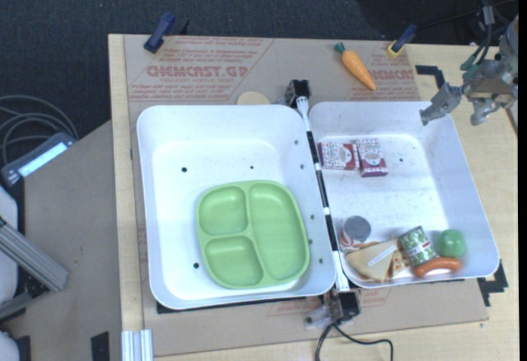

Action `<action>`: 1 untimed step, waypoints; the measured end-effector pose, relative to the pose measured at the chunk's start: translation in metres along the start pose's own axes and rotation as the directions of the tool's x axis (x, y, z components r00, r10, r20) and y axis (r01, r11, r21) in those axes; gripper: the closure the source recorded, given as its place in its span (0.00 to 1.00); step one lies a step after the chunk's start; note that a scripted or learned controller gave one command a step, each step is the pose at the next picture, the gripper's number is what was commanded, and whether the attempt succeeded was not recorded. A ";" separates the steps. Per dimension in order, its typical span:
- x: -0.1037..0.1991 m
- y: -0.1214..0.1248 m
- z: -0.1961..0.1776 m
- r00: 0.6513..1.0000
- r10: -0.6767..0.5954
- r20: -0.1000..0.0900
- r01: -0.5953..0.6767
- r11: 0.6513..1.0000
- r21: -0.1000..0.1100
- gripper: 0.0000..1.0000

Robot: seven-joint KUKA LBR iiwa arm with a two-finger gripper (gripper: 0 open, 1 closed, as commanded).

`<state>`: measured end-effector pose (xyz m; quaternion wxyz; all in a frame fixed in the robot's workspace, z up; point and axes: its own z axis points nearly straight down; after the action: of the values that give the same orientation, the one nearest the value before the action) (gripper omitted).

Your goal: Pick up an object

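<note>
The right bin (445, 178) holds two small red-and-white cartons (354, 157) side by side near its back left. Along its front lie a grey round lid (356, 228), a toy pizza slice (372, 260), a green-labelled can (417, 246), a green ball (450, 243) and an orange sausage (436, 268). My gripper (458, 108) hangs over the right bin's back right corner, open, with nothing between its fingers. It is well apart from every object.
A green three-compartment plate (251, 233) fills the front of the left bin (165, 153). A toy carrot (358, 67) lies on the cardboard bench top behind the right bin. Blue clamps (160, 32) grip the bench's back edge.
</note>
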<state>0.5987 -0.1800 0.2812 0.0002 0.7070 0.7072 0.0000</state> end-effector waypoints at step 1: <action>0.060 -0.033 0.106 1.000 -0.001 -0.001 0.001 1.000 0.002 0.00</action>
<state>0.5654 -0.1201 0.1756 -0.0008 0.7068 0.7074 -0.0004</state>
